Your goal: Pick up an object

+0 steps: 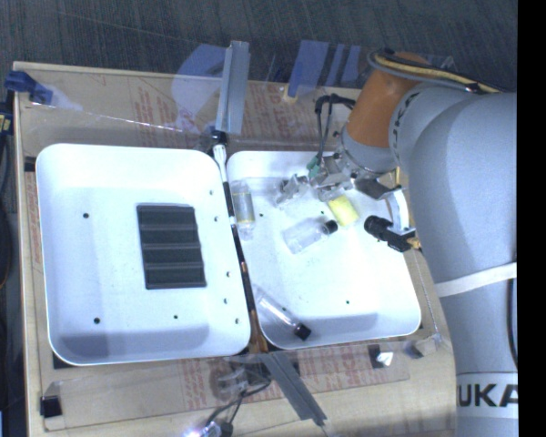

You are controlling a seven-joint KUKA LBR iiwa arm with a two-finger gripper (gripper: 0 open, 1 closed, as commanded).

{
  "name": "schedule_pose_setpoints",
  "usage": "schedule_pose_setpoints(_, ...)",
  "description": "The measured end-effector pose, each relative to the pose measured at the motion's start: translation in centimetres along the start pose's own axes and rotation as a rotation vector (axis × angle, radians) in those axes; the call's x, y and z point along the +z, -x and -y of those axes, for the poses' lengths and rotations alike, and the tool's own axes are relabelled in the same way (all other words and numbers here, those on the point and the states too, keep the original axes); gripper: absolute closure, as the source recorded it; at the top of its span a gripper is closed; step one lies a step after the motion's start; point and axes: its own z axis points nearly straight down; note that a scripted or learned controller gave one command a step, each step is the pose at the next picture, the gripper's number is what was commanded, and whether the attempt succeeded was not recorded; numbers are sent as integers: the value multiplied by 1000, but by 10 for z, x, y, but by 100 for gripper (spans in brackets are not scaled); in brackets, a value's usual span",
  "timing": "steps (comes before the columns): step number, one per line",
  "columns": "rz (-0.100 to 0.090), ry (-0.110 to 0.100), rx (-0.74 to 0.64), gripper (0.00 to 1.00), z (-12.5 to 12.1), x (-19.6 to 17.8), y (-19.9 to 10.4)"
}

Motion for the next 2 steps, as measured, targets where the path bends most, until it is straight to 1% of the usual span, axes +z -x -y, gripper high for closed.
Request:
schedule_pose_setpoints(1, 2, 2, -43, 0, -1, -30, 0)
schedule_pose_setpoints(2, -1, -1, -105, 0, -1, -16, 0)
